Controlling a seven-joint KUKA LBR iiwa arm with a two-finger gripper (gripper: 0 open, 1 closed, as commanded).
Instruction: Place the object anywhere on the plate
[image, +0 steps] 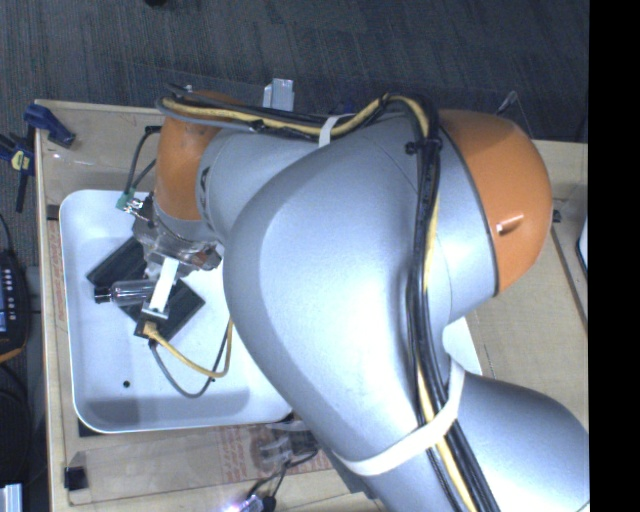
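My gripper (140, 292) hangs over the left white bin (105, 405), above the bin's left middle, pointing down toward its floor. Its black body and silver parts hide whatever lies straight beneath it. Above it sits the orange band (180, 170) of the wrist. The grey arm (350, 290) reaches in from the right and covers the bin's right side and most of the bench. A tiny dark speck (127, 383) lies on the bin floor in front of the gripper.
A yellow cable (190, 368) loops down from the wrist over the bin floor. A blue clamp (45, 122) grips the bench's far left corner. Dark equipment (8, 300) stands off the bench's left edge.
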